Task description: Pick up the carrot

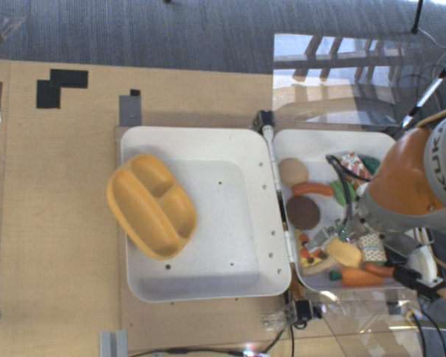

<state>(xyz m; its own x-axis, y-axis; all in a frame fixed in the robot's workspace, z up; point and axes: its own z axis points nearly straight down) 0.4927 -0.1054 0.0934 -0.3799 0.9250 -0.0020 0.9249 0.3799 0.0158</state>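
The carrot point(361, 277) is orange and lies along the front wall of the right bin point(321, 141), next to a pale yellow food piece point(343, 253). The arm's orange band point(407, 178) hangs over the right side of that bin. My gripper point(345, 232) points down among the toy foods, just behind the yellow piece and a short way behind the carrot. The wrist hides part of the pile under it.
The right bin also holds a tan bun point(293, 172), a red sausage point(312, 189), a brown patty point(303, 212), a green piece point(340, 193) and a pizza slice point(312, 256). A yellow divided plate point(150, 205) lies in the left bin point(208, 285).
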